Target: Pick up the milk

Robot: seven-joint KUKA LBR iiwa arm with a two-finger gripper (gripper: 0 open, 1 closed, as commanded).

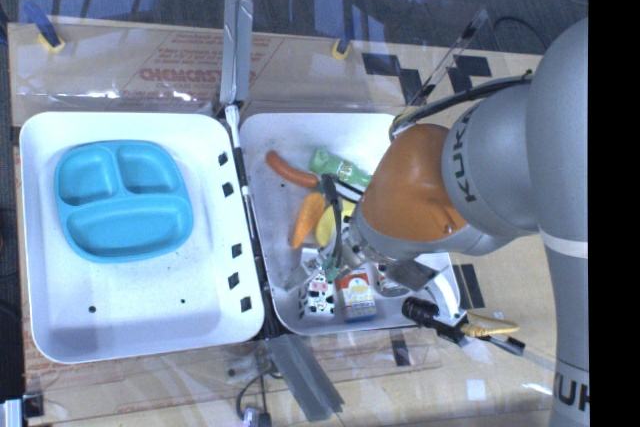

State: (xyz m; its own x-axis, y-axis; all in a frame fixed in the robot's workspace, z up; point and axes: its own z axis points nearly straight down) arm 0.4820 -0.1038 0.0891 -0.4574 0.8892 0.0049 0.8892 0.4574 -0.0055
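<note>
Two shallow white bins are seen side by side on the bench; the left bin [40, 315] holds a blue divided tray [122, 198], which lies flat in its upper half; the right bin [262, 140] holds the small food items. The arm [520, 175] is reached in from the right, and its orange band [415, 190] is placed over the middle of the right bin; much of that bin is covered by it.

The gripper [335, 260] is found below the orange band, low over the items in the front part of the right bin; whether its fingers are apart or together cannot be told, because they are dark and are hidden partly by the wrist; no item is seen clamped between them.

The milk [318, 296], a small carton with black and white cow spots, is located at the front edge of the right bin, just beside a red and white carton [357, 295] on its right; it is just below the gripper. Behind them a red sausage [290, 169], a green item [338, 165], an orange carrot [307, 220] and a yellow item [326, 228] are lying near each other.
</note>
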